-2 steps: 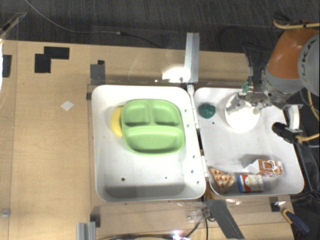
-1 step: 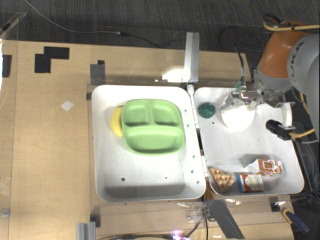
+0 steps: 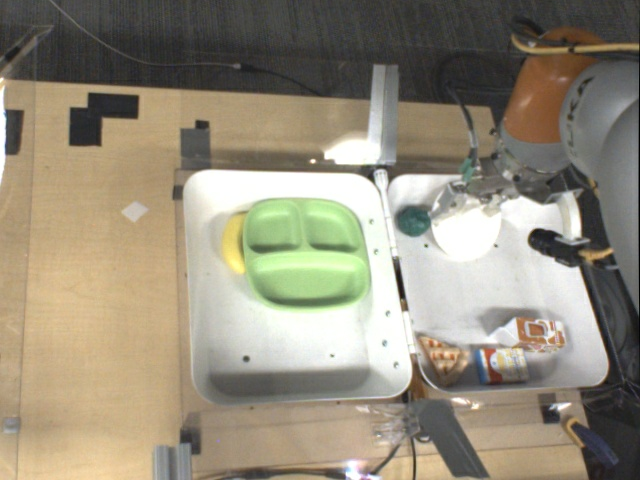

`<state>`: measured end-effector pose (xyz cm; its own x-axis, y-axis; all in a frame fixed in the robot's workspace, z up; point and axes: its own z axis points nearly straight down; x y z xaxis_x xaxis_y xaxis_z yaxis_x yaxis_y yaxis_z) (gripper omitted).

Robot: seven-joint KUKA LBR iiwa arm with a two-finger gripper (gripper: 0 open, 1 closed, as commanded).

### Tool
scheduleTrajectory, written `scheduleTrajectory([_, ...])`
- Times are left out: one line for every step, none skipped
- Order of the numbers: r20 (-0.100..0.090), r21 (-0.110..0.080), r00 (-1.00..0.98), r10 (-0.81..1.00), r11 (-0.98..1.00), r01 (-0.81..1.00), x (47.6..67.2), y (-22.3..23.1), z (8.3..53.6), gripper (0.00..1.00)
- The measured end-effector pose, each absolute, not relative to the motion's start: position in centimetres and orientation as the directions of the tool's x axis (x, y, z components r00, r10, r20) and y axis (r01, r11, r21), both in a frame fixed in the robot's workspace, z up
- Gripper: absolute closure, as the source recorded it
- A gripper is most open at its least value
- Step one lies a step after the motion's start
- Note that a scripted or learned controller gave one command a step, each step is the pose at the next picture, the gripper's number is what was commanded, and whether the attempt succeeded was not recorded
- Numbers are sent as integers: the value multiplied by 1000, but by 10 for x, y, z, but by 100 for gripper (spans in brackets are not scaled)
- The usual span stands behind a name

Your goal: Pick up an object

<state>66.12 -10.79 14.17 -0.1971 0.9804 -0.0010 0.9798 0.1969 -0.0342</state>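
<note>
My gripper (image 3: 468,196) hangs over the back of the right bin (image 3: 560,298), at the end of the grey arm with the orange band (image 3: 540,93). Just in front of it and below lies a white round object (image 3: 466,234), seemingly touching or very close to the gripper's tip. A teal ball (image 3: 412,220) rests to the left of that, by the bin's left wall. At the bin's front lie a small white and orange carton (image 3: 531,333), a can on its side (image 3: 500,365) and a brown patterned packet (image 3: 445,358).
The left bin (image 3: 290,358) holds a green divided plate (image 3: 305,251) with a yellow object (image 3: 233,243) poking out from under its left side. A metal post (image 3: 383,118) stands behind the wall between the bins. Black cables (image 3: 560,245) hang by the arm.
</note>
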Motion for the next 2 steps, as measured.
scheduleTrajectory([-1,2,-415,910,415,910,627,-154,213,0])
scheduleTrajectory([1,0,-429,903,429,903,666,-98,135,0])
